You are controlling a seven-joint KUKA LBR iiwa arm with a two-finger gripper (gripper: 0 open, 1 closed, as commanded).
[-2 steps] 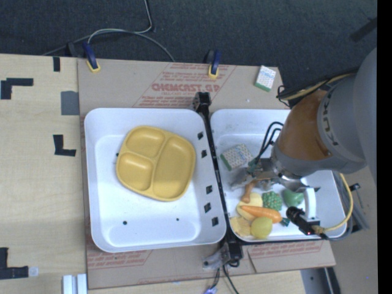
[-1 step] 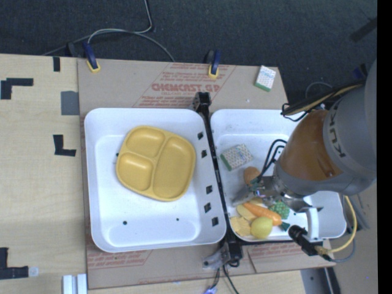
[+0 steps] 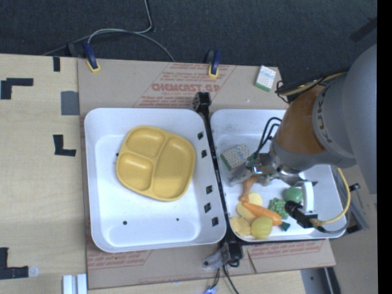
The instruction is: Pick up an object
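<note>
The right bin point(image 3: 233, 122) holds a pile of small toy foods near its front. Among them are an orange carrot point(image 3: 263, 212), a yellow-green round fruit point(image 3: 261, 227), a pale yellow piece point(image 3: 254, 199), a dark green broccoli-like piece point(image 3: 277, 206) and a bright green piece point(image 3: 293, 195). A grey-green speckled block point(image 3: 234, 157) lies toward the bin's left wall. My gripper point(image 3: 250, 171) is low in this bin, just right of the block and above a thin orange piece point(image 3: 247, 187). The wrist hides its tips.
In the left bin point(image 3: 98, 164) lies a yellow divided plate point(image 3: 155, 162). A black divider strip point(image 3: 211, 164) runs between the bins. A small green-and-white box point(image 3: 266, 77) sits on the cardboard behind the right bin. Two clamps point(image 3: 213, 63) hold the cardboard's far edge.
</note>
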